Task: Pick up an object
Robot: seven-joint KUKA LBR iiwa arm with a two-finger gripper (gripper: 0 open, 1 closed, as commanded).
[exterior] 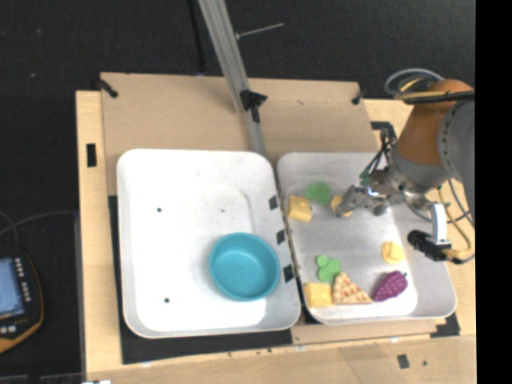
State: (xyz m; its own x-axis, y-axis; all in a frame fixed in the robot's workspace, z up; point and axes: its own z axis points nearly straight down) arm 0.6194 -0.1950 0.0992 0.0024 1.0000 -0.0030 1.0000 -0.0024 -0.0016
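I see my end effector low in the right bin, a small tan piece at its tips; grip state unclear.

A robotics lab, judging by the plywood bench with two white bins, toy food, metal camera pole, and teach pendant.
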